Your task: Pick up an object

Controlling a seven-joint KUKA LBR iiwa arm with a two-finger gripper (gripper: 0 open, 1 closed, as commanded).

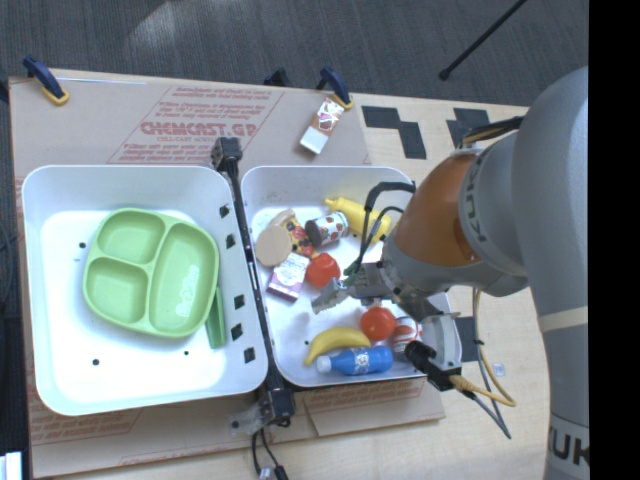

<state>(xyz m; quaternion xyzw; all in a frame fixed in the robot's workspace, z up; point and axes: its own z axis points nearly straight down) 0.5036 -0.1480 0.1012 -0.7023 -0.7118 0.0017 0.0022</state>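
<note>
The yellow plastic banana [337, 342] lies near the right bin's [262, 193] front edge, its long axis along that edge, ends curving up, with a blue bottle [358, 361] just in front and a red ball [377, 322] beside it. The gripper [335, 293] hangs above the bin's middle near a red tomato [322, 269]; I cannot tell how its jaws stand. A green divided plate [150, 272] fills the left bin.

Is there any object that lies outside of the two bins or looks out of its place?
Yes. One small carton lies tilted on the cardboard sheet behind the right bin, outside both bins, while the other small items are piled inside that bin. The green divided plate rests alone in the left bin.
</note>
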